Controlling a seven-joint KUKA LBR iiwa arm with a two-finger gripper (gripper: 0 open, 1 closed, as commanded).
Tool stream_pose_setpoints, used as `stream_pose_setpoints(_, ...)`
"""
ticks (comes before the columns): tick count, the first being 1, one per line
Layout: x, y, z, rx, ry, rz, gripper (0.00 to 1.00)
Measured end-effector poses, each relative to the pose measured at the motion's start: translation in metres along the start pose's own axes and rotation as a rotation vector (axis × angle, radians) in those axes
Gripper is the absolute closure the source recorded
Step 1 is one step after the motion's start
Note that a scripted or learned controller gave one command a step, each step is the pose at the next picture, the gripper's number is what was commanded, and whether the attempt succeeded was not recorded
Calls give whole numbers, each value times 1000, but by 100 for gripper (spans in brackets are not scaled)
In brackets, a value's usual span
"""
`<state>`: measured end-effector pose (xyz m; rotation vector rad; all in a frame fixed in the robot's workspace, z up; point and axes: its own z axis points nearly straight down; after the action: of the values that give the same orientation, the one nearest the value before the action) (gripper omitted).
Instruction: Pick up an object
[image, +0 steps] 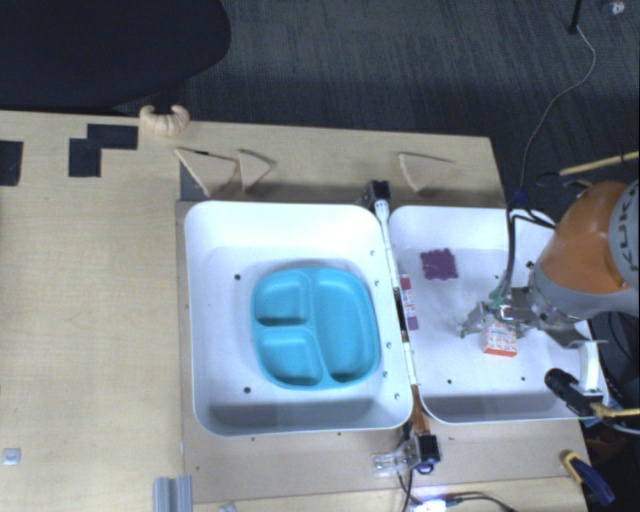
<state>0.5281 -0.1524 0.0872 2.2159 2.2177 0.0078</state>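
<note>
Hovering at the frame's right, the gripper sits just above a small orange-and-white packet; grip state unclear.

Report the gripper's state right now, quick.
Gripper: low in the right bin, right at the small orange-and-white packet; open or shut cannot be told from this view, nor any hold on the packet.

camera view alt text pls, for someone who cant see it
A grey and orange robot arm reaches from the right into the right white bin, its gripper over a small orange and white packet, a purple block nearby. The left white bin holds a blue divided tray.
</note>
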Motion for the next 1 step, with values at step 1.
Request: stream_pose_setpoints(1, 0, 2, -11, -6, -2, -1, 100)
